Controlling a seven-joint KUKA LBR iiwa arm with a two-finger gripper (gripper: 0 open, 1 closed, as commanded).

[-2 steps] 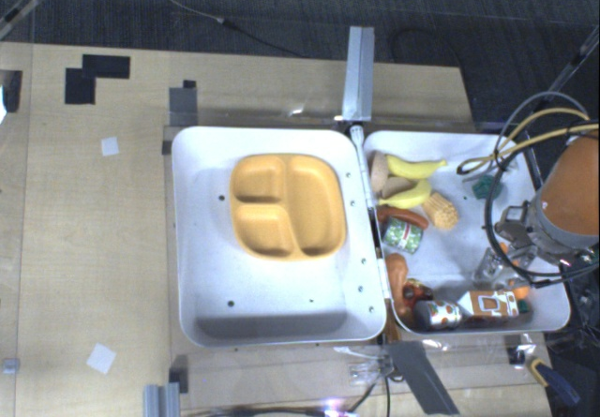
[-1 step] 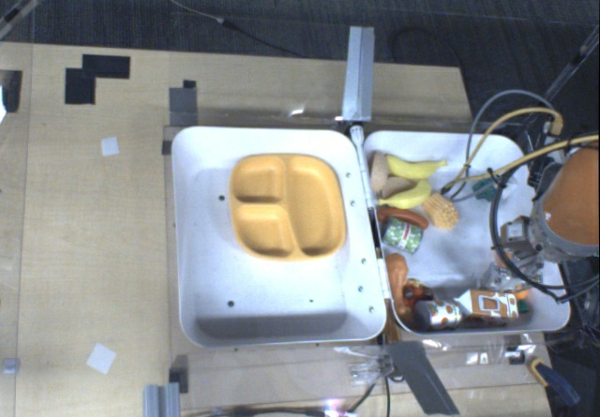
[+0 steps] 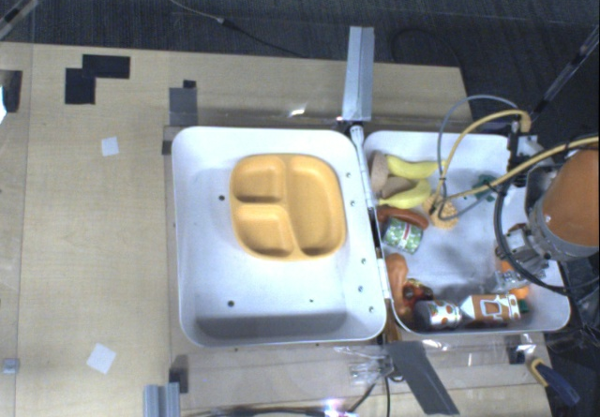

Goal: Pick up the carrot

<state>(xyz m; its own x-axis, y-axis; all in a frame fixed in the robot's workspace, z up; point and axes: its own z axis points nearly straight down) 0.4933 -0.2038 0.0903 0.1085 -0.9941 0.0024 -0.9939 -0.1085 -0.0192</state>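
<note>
Your gripper [image 3: 517, 276] sits low at the right edge of the right bin [image 3: 553, 317]; you cannot tell how it is set. Look for the carrot [image 3: 397, 270] against that bin's left wall, just below the green packet [image 3: 404, 236], with the bottle [image 3: 469, 311] beside it along the near wall. You have bare floor between carrot and gripper.
</note>
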